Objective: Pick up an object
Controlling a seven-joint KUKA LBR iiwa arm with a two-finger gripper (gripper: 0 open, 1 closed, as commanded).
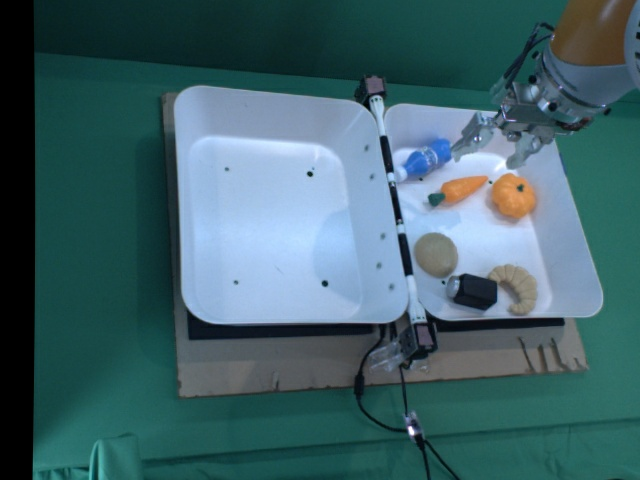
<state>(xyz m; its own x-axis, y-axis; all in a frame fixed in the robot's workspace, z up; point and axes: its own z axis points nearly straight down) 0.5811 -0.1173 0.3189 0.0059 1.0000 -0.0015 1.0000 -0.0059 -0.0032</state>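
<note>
The two-finger gripper (497, 146) is hanging spread wide and empty over the right white bin (575, 258), just above the small orange plastic carrot (462, 189) (pumpkin (513, 196) beside it); lowering straight and straddling the carrot's narrow width is looking wisest.

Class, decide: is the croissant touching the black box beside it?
Touching. The camera view shows the croissant pressed against the black box, with no white bin floor between them.
</note>
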